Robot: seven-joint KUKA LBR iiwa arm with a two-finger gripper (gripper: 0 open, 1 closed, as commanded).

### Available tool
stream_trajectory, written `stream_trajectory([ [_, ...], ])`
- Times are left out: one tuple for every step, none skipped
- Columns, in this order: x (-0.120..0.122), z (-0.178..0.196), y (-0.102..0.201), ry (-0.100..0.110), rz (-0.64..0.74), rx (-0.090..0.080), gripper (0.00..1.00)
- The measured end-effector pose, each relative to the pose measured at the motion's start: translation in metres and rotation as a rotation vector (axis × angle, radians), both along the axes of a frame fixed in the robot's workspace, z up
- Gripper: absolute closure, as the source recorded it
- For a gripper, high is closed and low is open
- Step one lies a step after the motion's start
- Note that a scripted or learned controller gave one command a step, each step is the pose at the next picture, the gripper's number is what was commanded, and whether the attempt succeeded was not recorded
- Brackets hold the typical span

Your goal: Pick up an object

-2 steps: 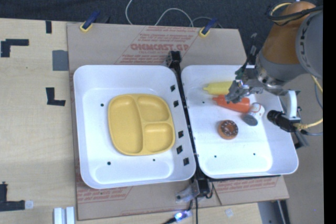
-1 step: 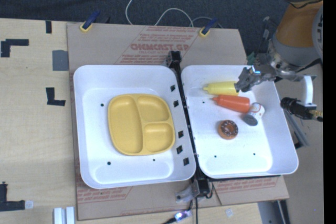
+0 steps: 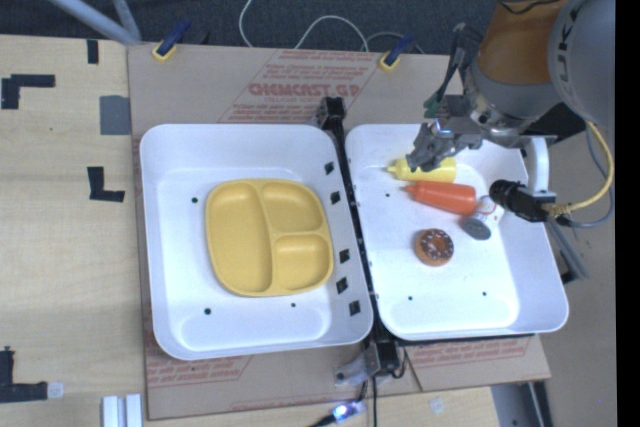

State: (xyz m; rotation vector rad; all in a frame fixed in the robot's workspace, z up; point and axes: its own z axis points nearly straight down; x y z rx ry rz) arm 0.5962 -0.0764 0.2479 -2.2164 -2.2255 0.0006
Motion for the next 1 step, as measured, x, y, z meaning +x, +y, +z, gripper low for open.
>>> stream_trajectory([
  [0.0015,-0.0152,0.0549,0.002,0.001,0.000,1.00],
])
